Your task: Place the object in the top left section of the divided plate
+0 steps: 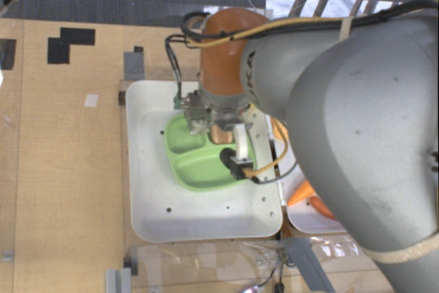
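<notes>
While dark grey carpet fills the far strip of the scene, a pale wooden bench (62,168) takes up the rest, marked with black blocks near its far left corner. On it sits the left white bin (147,209), and inside that bin lies a green divided plate (195,171), with a raised ridge splitting its sections. To the right, a corner of the second white bin (305,219) shows, with an orange object (302,194) lying in it just beside the shared edge. The grey arm (357,113) sweeps in from the right and covers most of that side, its orange band (226,44) standing over the far part of the left bin with black and yellow cables looped around it. Below the band the gripper (218,130) points down over the plate's far portion, close to the green surface. A small brownish piece (221,134) shows at the gripper, but whether it is the task's object cannot be told, nor whether the fingers are spread or closed
</notes>
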